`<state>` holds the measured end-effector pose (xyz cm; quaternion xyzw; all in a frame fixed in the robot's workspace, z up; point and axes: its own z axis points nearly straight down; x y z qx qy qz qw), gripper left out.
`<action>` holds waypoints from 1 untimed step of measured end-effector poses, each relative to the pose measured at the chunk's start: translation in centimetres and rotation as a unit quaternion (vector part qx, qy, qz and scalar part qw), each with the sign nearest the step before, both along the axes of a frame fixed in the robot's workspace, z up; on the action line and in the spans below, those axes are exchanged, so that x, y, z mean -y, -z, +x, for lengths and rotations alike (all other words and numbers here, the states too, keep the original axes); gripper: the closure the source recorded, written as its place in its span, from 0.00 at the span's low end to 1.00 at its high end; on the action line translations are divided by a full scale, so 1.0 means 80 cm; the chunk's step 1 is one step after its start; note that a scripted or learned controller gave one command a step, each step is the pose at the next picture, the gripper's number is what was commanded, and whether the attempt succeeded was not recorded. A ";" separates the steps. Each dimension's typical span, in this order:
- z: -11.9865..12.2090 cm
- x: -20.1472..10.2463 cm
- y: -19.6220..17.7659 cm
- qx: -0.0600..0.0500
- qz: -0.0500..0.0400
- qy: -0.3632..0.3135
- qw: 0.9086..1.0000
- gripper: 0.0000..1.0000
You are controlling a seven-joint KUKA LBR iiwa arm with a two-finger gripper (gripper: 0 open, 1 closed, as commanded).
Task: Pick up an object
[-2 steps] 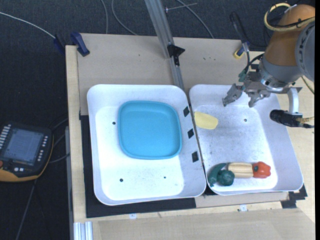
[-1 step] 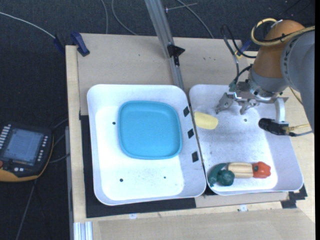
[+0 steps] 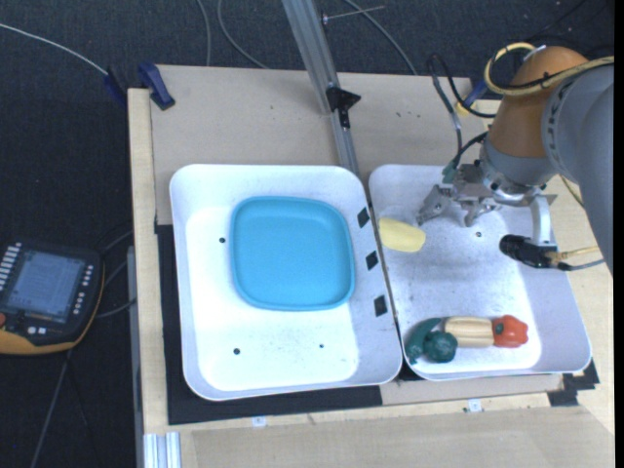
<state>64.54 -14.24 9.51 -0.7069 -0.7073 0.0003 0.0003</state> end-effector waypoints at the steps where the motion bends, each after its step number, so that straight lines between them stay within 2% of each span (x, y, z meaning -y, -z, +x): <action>1: 0.001 0.000 -0.015 0.001 0.000 0.000 1.000 1.00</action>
